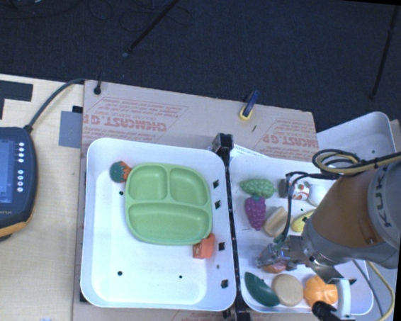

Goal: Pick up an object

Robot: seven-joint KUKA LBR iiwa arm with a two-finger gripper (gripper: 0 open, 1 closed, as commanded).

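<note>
The likely target is the small reddish toy (273, 266) in the right bin (363, 309), low near its near edge, because the gripper (276, 255) sits right over it. The wrist hides the tips, so whether they stand wide, narrow or around the toy cannot be told. Close beside it lie a dark green piece (261, 289), a tan round (287, 289) and an orange toy (320, 291), so the pick spot is crowded. Farther in the bin are purple grapes (255, 211), a green leafy toy (257, 188) and a beige piece (275, 220). The arm (351, 215) reaches in from the right, covering much of that bin. The left bin (104, 267) holds a green divided plate (168, 204), a small ball (119, 171) at its far left and an orange block (205, 247) near the divider.
</note>
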